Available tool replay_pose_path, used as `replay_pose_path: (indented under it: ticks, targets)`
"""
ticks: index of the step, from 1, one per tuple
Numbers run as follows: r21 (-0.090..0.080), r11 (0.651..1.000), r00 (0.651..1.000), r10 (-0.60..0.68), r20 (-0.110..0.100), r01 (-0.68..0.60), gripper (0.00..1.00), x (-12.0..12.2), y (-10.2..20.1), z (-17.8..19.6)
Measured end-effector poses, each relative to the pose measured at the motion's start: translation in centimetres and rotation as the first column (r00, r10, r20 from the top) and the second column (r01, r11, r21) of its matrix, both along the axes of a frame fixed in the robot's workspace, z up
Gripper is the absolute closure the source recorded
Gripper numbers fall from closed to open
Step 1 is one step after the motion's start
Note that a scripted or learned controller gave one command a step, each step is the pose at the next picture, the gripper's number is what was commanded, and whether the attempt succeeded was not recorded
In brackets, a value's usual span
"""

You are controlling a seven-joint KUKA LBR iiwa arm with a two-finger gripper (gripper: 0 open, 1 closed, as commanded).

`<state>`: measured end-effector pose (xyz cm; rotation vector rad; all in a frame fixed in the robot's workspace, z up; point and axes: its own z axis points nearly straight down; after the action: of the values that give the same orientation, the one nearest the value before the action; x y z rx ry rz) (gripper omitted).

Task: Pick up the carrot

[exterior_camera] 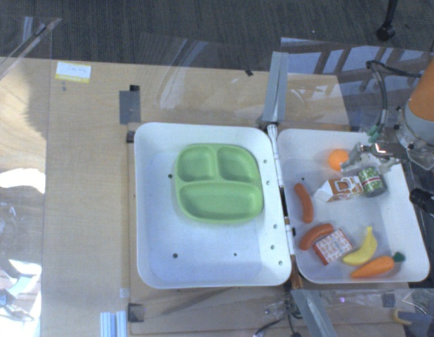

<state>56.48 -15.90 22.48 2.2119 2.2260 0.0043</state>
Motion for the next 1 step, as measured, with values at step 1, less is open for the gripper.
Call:
replay_pose_path:
  ticks: [1]
  targets:
    - [-0.001,0.998,0.998,-0.06,0.005,0.06,0.0,6.28,1.71,-13.74]
